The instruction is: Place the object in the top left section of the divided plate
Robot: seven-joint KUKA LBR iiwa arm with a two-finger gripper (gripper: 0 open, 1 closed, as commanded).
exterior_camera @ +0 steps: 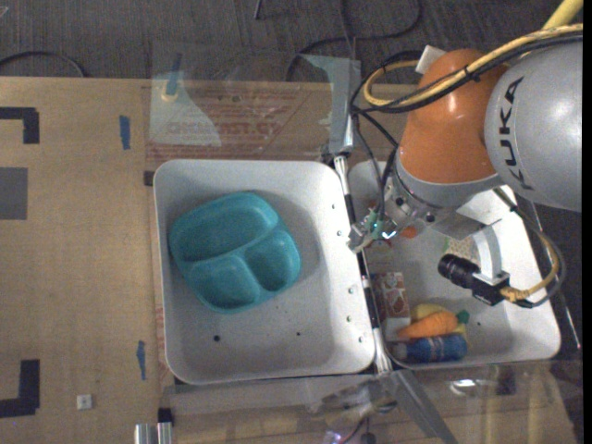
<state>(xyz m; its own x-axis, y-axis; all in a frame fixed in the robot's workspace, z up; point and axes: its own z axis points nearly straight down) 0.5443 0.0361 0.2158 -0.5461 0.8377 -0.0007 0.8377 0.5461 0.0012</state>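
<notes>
A teal divided plate (236,248) lies in the left white bin (185,340), toward its upper left. It has one long section at the top and two smaller ones below. My gripper (366,232) hangs over the wall between the two bins, just right of the plate. The grey and orange arm (453,146) hides most of the right bin's upper half. I see nothing between the fingers from this angle.
In the right bin (546,336) lie an orange carrot toy (435,323), a blue bottle-like object (433,348) below it, and a small reddish packet (395,294). A clear plastic sheet (240,109) lies behind the left bin. Blue tape marks dot the brown bench (74,248).
</notes>
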